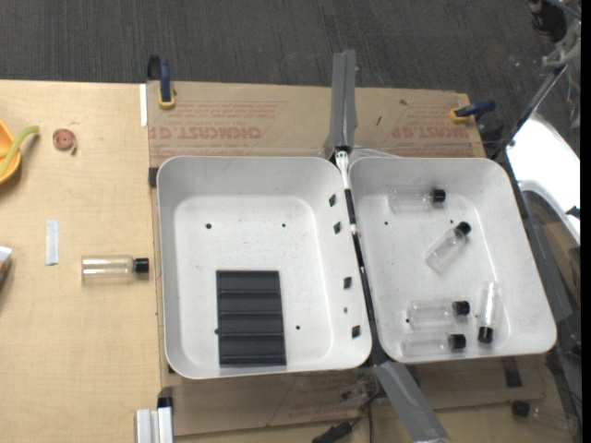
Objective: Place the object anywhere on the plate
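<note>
Nothing has been set on the dark ribbed plate [249,318], so the pick is judged to be the step in hand. The candidate objects, clear vials [449,245] with black caps, are scattered to the right of the plate, well apart from it and beyond the wall between the bins. One vial must be grasped, lifted over that wall and lowered onto the plate. Smooth, round glass may roll. The gripper's state cannot be told.

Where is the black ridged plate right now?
The black ridged plate lies flat in the left bin, near its front edge, across the divider from the clear vials in the right bin.
</note>
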